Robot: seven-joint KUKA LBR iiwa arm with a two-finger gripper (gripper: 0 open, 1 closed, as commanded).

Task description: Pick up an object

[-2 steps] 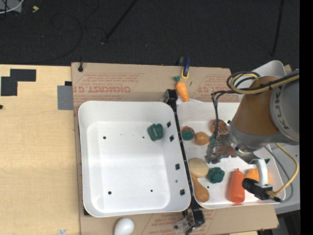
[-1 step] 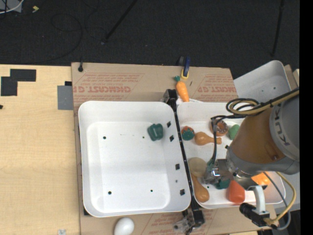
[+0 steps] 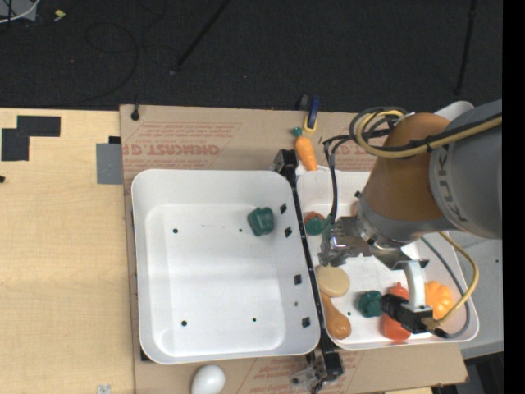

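Dark carpet runs behind a pale tabletop point(image 3: 57, 245) where two white bins sit side by side on cardboard; the right bin point(image 3: 467, 322) holds the clutter. From where I stand the likeliest target is the round beige piece point(image 3: 333, 281) lying against that bin's left wall, just below the pincer point(image 3: 332, 249); a tan elongated piece point(image 3: 337, 318) touches it on the near side, its long axis running along the wall towards the front. The pincer hangs low over the bin's left half, its metal parts bunched together under the wrist; whether its fingers are parted or closed I cannot tell, and I see nothing between them. So the beige piece lies a little nearer the front of the bin than the pincer, close by. Further right sit a green lump point(image 3: 369, 304) and orange pieces point(image 3: 439, 298); the left bin point(image 3: 164, 335) has one green object point(image 3: 261, 221) near its back.
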